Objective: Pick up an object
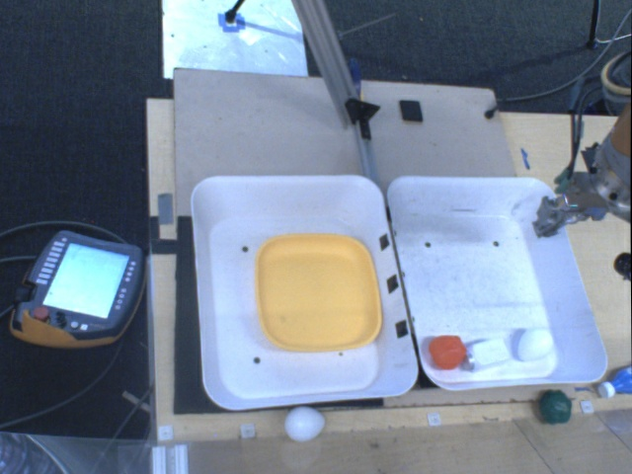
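My gripper hangs over the right rim of the right bin, near its far right corner, with nothing seen in it. Along that bin's near wall lie a red round object, a small white block and a white egg-shaped object, all well below the gripper in the view. A yellow square plate lies flat in the middle of the left bin.
On the bench in front of the bins lie a white egg, a dark green ball and a blue item. A teach pendant sits far left. A metal pole slants down to the bins' far divide.
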Tool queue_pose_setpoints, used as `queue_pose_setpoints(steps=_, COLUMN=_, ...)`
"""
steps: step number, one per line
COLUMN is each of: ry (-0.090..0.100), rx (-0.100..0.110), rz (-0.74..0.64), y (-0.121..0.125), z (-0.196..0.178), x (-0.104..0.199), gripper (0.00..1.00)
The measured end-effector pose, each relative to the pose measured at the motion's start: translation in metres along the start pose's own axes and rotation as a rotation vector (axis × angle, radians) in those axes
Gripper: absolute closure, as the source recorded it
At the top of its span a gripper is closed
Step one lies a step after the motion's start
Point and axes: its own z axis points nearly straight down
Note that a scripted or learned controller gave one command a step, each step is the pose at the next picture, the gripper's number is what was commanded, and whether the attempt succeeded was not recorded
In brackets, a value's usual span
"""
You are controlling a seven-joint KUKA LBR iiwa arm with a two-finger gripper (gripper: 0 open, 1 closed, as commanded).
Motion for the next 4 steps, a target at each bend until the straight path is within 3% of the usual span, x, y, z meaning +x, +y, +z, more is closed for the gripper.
queue_pose_setpoints(steps=4, ry=0.001, rx=0.000, rz=-0.004, y=-0.057, z=-0.015, x=0.191, gripper=1.00)
